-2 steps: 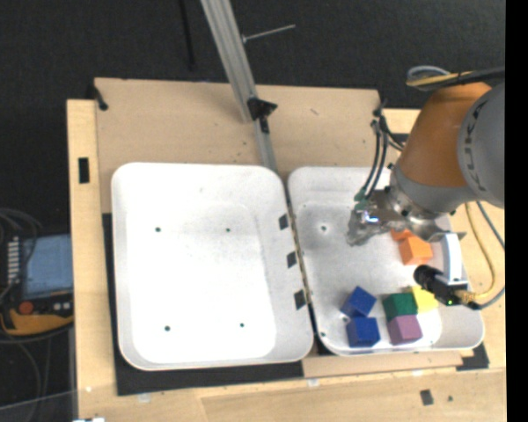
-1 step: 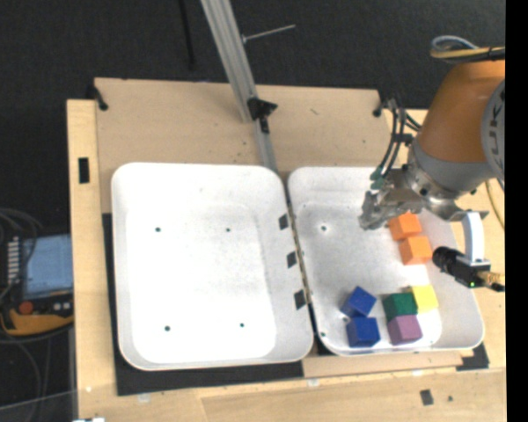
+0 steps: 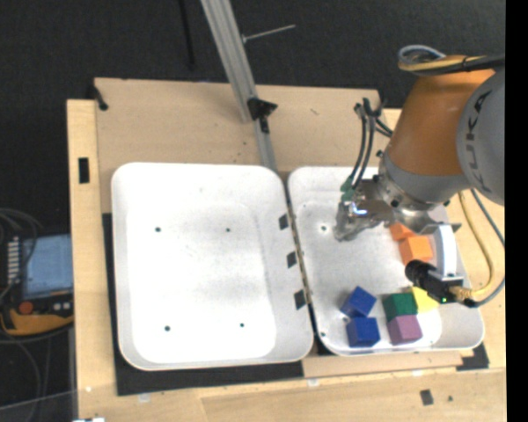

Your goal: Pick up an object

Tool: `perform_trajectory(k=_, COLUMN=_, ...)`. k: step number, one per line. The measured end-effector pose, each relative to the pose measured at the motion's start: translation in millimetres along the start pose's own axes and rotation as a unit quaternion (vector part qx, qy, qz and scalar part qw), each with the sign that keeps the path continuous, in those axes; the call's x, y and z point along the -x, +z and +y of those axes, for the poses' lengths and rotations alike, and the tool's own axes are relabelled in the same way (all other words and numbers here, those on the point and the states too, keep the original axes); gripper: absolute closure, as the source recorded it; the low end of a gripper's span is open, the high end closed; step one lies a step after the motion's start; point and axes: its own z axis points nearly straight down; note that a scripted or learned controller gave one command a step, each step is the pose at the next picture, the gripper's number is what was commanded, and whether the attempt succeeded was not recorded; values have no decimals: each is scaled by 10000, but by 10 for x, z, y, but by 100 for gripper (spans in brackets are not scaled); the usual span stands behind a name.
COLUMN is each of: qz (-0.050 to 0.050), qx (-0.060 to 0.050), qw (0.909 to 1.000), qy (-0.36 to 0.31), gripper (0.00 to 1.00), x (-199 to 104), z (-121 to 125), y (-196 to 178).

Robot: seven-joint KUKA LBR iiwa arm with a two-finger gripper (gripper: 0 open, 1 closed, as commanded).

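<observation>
A gripper (image 3: 350, 221) hangs over the right bin (image 3: 321, 187); how its jaws stand cannot be told. Two blue blocks (image 3: 361, 316), a green block (image 3: 399, 305) and a purple block (image 3: 407, 328) sit near. They look light, rigid, probably foam, best pinched across flat sides.

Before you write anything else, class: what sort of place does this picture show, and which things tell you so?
Probably a robotics lab or test bench. A robot arm reaches over two white bins on a plywood bench, coloured blocks lie in the right bin, and cables trail beside it.
</observation>
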Motion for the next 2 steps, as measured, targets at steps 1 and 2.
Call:
perform_trajectory(k=1, qz=-6, qx=-9, qw=10000, qy=8, gripper=100, x=-437, z=-172, y=115)
perform_trajectory(k=2, qz=-1, qx=-11, qw=10000, qy=-1, gripper=100, x=-996, z=-249, y=209)
